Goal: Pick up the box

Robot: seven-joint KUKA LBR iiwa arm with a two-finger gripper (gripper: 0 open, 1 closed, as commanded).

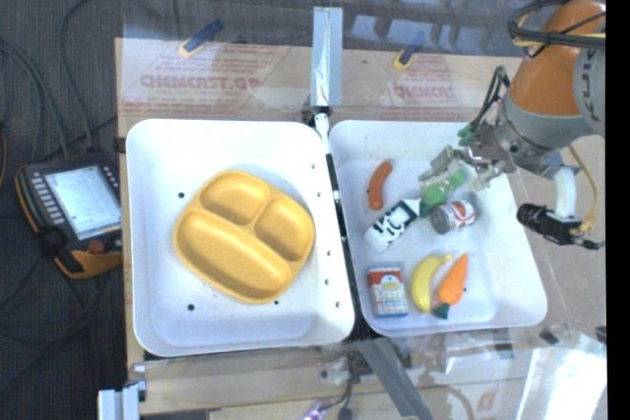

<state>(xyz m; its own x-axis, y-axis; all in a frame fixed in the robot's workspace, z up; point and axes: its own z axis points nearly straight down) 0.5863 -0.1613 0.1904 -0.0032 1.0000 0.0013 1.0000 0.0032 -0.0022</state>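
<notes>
Dark carpet with loose cables surrounded the counter [226, 84], which carried two shallow white bins. Left of centre, the left bin [157, 310] contained a yellow divided plate [244, 234]. On the right, the right bin [517, 295] held the small red box [388, 291] near its lower left corner, beside a banana [425, 280] and a carrot [452, 282]. Higher up lay a sausage [378, 184], a black-and-white carton [393, 224] and a can [453, 215]. The pincer [448, 174] hovered over a green item [441, 192] in the upper right of that bin; whether its fingers were apart or together could not be told.
</notes>
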